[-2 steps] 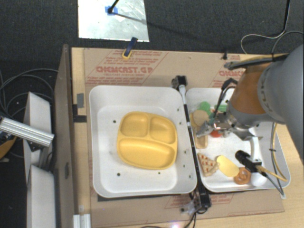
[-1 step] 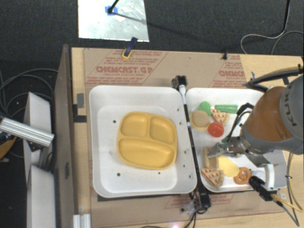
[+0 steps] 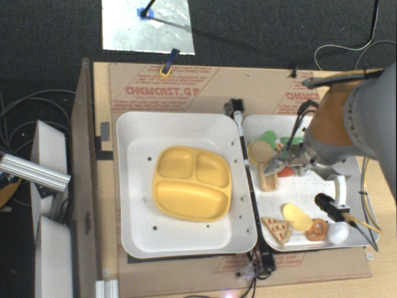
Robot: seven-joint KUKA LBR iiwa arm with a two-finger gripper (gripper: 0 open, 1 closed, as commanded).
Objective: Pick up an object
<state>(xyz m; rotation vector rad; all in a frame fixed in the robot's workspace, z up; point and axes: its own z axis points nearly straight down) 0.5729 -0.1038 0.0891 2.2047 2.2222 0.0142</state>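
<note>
Toward the right of the frame, the grey arm with its orange band (image 3: 325, 113) reaches down into the right-hand white bin (image 3: 353, 194), and its gripper (image 3: 277, 164) sits low over the bin's upper left part. Whether the fingers are spread or closed cannot be told, since the wrist body hides them, and nothing can be seen held between them. Just beside the gripper, on its left, lies a tan bread-like piece (image 3: 261, 151), rounded at the top, with a paler tan block (image 3: 268, 180) below it; together they run roughly up and down the frame, along the divider between the bins. A green item (image 3: 270, 138) shows just above the gripper, and a small red item (image 3: 285, 172) peeks out at its lower edge. Lower in the same bin lie a waffle wedge (image 3: 277, 230) pointing toward the lower right, a yellow chip-like oval (image 3: 297, 216) tilted from upper left to lower right, a brown pretzel (image 3: 316, 230) and a white egg-like ball (image 3: 338, 233). At frame centre, the left bin (image 3: 133, 166) holds a yellow divided plate (image 3: 191, 183), its long side running across the frame.
</note>
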